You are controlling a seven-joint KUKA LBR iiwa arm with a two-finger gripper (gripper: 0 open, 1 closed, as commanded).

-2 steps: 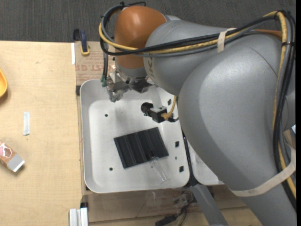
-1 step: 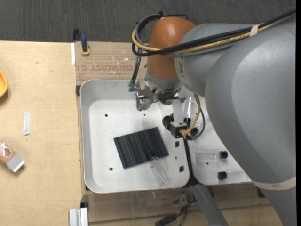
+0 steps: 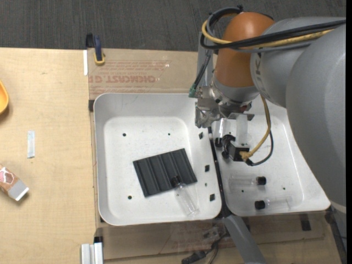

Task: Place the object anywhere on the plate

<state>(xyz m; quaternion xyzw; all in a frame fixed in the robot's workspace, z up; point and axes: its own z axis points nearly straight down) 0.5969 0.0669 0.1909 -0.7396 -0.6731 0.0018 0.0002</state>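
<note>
The object to move is, by my judgement, one of two clear vials with black caps lying in the right bin (image 3: pixel 306 187), at the lower right of the frame. The upper vial (image 3: pixel 248 181) lies with its long axis nearly level across the frame, cap to the right. The lower vial (image 3: pixel 272 204) lies much the same way, cap to the left.

Both vials are below and a little right of the gripper (image 3: pixel 219 130), which hangs over the ridge where the two bins meet; the upper vial is the nearer. Whether the gripper is parted or closed cannot be told from here, and nothing is seen held in it.

The dark ribbed plate (image 3: pixel 164 172) lies flat in the left bin (image 3: pixel 99 147), below and left of the gripper. A third clear vial (image 3: pixel 186 197) lies slantwise at the plate's lower right corner, its black cap touching the plate edge. It could equally be the object meant.
</note>
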